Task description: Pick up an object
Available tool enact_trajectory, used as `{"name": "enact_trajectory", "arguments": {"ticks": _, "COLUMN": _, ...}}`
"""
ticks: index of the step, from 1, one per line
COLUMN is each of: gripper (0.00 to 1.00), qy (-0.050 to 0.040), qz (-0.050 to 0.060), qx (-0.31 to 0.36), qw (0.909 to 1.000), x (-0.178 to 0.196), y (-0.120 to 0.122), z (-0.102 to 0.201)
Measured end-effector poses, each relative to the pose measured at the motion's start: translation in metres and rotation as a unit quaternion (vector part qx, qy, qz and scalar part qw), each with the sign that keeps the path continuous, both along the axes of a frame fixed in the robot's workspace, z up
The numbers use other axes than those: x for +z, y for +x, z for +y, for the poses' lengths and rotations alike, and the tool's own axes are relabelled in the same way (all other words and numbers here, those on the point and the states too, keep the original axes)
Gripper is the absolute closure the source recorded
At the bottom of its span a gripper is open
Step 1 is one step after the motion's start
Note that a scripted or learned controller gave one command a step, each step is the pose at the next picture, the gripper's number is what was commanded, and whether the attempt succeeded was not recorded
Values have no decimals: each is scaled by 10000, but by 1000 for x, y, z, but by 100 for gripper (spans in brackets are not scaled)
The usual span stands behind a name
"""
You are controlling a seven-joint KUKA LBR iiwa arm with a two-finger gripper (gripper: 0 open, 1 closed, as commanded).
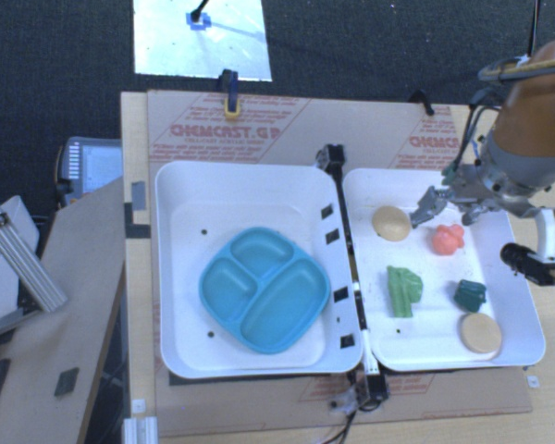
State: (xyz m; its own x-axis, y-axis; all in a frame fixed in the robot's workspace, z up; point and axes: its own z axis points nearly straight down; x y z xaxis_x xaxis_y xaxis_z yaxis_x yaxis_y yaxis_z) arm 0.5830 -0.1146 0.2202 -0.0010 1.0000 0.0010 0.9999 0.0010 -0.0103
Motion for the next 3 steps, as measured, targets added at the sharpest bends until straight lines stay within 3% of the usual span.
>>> {"name": "enact_trajectory", "arguments": {"ticks": 1, "gripper": 0, "qy": -8, "qz": -60, "qx": 10, "qw": 10000, "x": 6, "y": 3, "z": 0}}
{"name": "enact_trajectory", "arguments": {"ticks": 3, "gripper": 0, "qy": -5, "qz": -45, "qx": 1, "qw": 10000, "x": -95, "y": 17, "z": 0}}
